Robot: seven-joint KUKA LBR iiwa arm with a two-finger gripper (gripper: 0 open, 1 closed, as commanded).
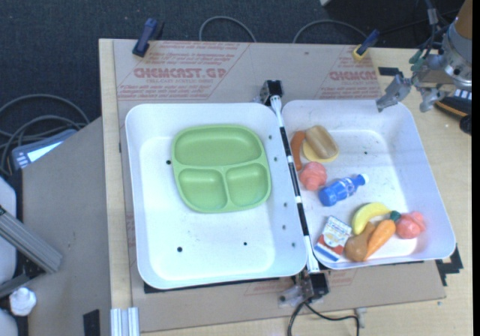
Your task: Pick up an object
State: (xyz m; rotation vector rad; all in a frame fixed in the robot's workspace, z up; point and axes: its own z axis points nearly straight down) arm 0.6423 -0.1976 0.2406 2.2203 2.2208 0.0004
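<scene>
The jaws (pixel 409 94) hang over the far right corner of the table (pixel 112 177), just outside the far rim of the right bin (pixel 420 147). Two grey fingers (pixel 390 96) splay apart with nothing between them, so the jaws stand open and hold nothing.

The right bin carries all the small toy foods. Against its left wall, toward the far side, a hot dog bun (pixel 321 142) lies beside an orange sausage (pixel 298 148). Just nearer sits a pink ball (pixel 313 175), and next to it a blue bottle (pixel 341 189) lies on its side with its white cap pointing right. At the bin's near right corner a cluster is packed together: a yellow banana (pixel 370 214), an orange carrot (pixel 380 235), a brown potato-like piece (pixel 358 247), a red tomato-like piece (pixel 409 225), and a small printed packet (pixel 334 234) at the left end of the cluster. All of these lie well apart from the jaws.

The left bin (pixel 150 237) holds a green divided plate (pixel 221 168), lying flat in the far half of that bin. Two blue clamps (pixel 145 37) grip the table's far edge.
</scene>
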